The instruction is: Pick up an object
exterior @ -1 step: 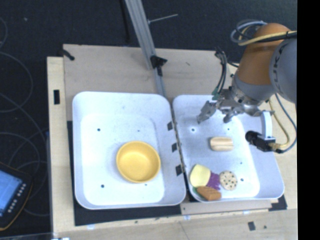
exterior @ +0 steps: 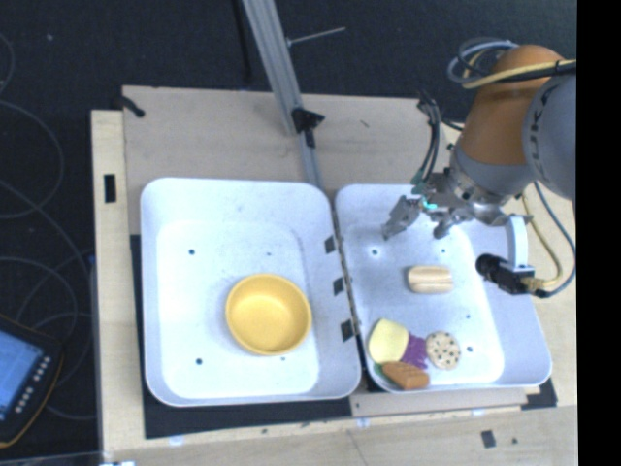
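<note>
Pale wooden bench (exterior: pixel 213 124), two white bins (exterior: pixel 175 260), dark floor (exterior: pixel 58 47)

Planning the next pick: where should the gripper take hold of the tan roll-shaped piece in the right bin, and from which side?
Probably across the middle of the tan roll, coming straight down. It lies flat with its long axis left to right and stands apart from the other pieces, so the fingers of the gripper could close on its front and back long sides.
</note>
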Controlling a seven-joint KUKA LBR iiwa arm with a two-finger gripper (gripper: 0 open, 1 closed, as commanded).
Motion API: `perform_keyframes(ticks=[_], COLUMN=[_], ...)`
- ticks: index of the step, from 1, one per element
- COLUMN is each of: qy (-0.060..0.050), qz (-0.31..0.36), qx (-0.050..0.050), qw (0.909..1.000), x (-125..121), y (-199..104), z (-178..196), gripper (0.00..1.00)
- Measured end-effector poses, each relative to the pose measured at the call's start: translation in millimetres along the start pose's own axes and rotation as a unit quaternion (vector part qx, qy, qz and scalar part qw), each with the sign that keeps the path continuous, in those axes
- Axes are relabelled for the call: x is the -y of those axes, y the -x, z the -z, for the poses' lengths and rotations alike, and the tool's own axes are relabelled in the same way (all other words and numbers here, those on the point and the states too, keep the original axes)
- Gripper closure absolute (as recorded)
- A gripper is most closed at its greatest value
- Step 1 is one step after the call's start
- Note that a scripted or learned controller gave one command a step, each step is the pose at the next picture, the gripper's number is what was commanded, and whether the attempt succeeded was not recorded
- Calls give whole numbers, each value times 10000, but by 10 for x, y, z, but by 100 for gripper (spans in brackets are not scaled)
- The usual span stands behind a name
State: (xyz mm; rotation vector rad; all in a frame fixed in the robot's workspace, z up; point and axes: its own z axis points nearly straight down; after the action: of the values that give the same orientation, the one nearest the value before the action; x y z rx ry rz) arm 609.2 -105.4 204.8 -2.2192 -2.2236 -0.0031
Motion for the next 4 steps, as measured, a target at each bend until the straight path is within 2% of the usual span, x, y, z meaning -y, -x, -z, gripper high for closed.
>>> perform_keyframes(ticks=[1,2,3,4], qy=[-30,-22,13,25], qz=[-17,-26,-51,-31], qx=[20,21,13,10], qw=[10000,10000,10000,10000], x=[8,17,-3,56], y=[78,96,101,137], z=[-616,-1065,-926,-316], gripper=[0,0,100,100])
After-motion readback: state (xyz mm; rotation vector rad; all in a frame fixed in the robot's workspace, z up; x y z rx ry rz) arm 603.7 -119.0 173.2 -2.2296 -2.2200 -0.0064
